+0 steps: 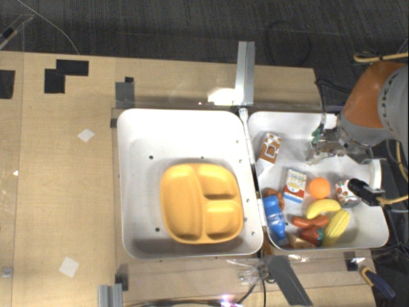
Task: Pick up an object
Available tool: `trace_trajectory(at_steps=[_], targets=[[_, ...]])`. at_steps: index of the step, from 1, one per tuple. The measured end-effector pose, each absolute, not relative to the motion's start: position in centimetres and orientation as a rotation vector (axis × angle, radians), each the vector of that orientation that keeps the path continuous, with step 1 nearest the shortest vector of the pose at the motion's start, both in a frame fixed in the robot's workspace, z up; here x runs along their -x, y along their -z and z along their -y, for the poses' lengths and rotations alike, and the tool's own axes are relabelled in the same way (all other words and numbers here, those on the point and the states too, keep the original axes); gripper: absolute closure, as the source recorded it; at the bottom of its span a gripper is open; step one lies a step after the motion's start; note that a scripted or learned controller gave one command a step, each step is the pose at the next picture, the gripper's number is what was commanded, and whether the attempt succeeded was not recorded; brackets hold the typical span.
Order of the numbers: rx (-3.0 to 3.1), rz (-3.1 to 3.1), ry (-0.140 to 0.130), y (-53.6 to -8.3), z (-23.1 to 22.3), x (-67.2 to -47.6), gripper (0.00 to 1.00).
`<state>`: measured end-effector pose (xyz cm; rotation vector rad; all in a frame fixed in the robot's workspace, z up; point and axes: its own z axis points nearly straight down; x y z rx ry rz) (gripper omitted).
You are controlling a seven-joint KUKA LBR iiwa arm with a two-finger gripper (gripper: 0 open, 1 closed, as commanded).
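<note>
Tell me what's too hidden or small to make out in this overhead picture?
- Gripper, camera view: too small and blurred to tell how it stands.
- Arm: cut off by the right edge.
- Small cartons: print too small to read.
- Toy pile by the banana: lower pieces overlapped, hard to identify.
- Yellow divided tray covers the left bin's floor beneath.

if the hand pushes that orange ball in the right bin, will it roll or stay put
The small round orange ball would probably roll, since it looks smooth. It likely wouldn't go far: the yellow toy banana lies close below it and the small white carton sits beside it. It seems light.
</note>
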<state>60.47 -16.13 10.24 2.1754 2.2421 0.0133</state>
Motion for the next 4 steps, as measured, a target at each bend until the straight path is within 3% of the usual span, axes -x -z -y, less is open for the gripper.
trace_trajectory(at_steps=[1,2,3,4], targets=[[-2.175,-2.243,-0.012,-10.2,16.1,-60.4,0.00],[-2.496,-1.895,-0.008,-8.8,15.3,-59.9,0.00],[-2.740,-1.524,-0.011,-8.8,15.9,-58.0,0.00],[-2.919,-1.147,-0.015,-8.9,10.4,-58.4,0.00]])
